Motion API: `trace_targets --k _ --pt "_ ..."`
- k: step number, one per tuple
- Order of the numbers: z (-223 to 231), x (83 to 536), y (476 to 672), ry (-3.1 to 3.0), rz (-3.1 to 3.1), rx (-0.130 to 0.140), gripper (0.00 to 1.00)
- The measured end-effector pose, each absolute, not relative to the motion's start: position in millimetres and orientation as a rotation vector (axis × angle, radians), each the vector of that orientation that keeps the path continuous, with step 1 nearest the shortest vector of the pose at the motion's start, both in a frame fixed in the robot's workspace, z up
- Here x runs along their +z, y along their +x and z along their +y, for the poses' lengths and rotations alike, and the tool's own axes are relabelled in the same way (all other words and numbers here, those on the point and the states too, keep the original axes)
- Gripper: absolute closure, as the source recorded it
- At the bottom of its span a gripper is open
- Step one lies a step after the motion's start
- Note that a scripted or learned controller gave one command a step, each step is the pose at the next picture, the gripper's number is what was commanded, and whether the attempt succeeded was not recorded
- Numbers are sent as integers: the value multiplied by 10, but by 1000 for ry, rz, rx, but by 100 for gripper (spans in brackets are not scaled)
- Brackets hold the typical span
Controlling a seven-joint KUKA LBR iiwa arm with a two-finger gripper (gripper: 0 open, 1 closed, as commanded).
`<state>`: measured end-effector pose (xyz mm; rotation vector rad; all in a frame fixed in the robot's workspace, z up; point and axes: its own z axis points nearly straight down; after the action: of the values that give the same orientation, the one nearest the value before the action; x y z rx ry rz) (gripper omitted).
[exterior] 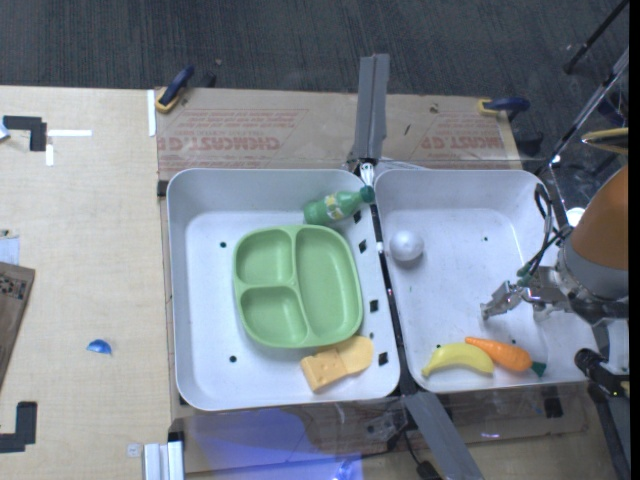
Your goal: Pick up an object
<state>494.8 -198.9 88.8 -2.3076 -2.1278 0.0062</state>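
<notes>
Camera view | end effector (500,301) is seen over right bin (450,193), fingers spread, nothing grasped | carrot (503,354) lies just below it, long axis left-right, touching banana (458,360).

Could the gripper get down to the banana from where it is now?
Probably yes. The gripper hangs in the right bin, just above the banana. Only the carrot, touching the banana's right end, could crowd a grasp there.
</notes>
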Motion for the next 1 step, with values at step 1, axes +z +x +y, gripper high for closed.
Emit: trace_targets --k 1 --pt "-1955 887 5014 -2447 -1965 4 0"
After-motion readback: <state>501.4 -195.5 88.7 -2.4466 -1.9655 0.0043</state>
